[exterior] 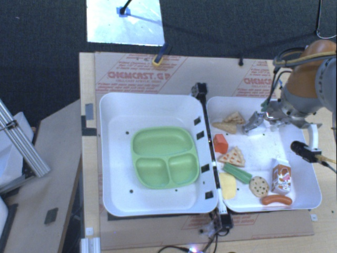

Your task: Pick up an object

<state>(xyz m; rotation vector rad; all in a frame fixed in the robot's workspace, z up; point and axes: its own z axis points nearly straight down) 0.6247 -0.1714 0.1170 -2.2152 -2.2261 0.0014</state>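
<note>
My gripper (255, 122) hangs low over the back of the right bin (303, 121), just right of a tan sandwich wedge (231, 122). Nothing shows in its grasp. Further forward in that bin lie a red block (221, 142), a pizza slice (233, 156), a green cucumber stick (237, 172), a yellow cheese piece (227, 186), a round cookie (258, 186), a small milk carton (281, 177) standing upright and a sausage (275, 200).
The left bin (113, 141) holds a green divided plate (164, 157). A black divider (206, 141) runs between the bins. The grey arm with its orange band (310, 73) crosses the right bin's back right corner. A black fitting (305, 151) sticks in over the right rim.
</note>
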